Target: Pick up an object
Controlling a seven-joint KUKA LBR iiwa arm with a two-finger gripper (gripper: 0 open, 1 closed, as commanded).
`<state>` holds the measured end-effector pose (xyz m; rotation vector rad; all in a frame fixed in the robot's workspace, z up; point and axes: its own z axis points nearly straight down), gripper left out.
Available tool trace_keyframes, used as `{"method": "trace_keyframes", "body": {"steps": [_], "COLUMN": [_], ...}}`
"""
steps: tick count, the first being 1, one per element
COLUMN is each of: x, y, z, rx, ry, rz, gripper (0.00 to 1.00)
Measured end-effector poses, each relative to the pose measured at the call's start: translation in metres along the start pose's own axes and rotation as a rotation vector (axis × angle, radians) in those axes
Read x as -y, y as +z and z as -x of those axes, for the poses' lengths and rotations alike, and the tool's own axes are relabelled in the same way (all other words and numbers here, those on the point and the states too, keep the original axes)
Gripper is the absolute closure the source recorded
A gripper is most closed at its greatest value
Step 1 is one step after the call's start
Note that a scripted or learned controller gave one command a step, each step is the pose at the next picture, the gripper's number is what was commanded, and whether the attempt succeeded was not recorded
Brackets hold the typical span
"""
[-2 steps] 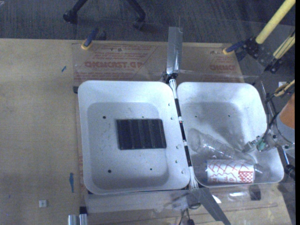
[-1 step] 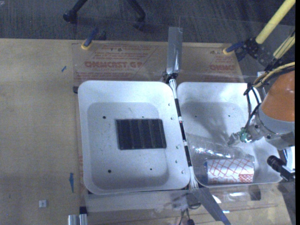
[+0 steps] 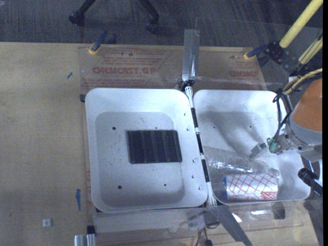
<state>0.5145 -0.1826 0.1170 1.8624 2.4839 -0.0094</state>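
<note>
The gripper (image 3: 260, 150) is hanging low over the right bin (image 3: 225, 104), and I cannot tell how it is set. A red-and-white carton (image 3: 251, 186) and a clear plastic bottle (image 3: 236, 165) are lying there, nothing lifted yet. The left bin (image 3: 97, 137) is holding a dark ribbed block (image 3: 154, 146).

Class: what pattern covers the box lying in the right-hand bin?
A red criss-cross lattice on white covers the box, seen in the camera view.
</note>
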Motion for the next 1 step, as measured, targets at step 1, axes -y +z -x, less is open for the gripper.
{"method": "trace_keyframes", "body": {"steps": [1], "x": [0.0306], "y": [0.0265], "z": [-0.0080], "rx": [-0.019], "ry": [-0.081], "rz": [-0.002], "gripper": [0.00]}}
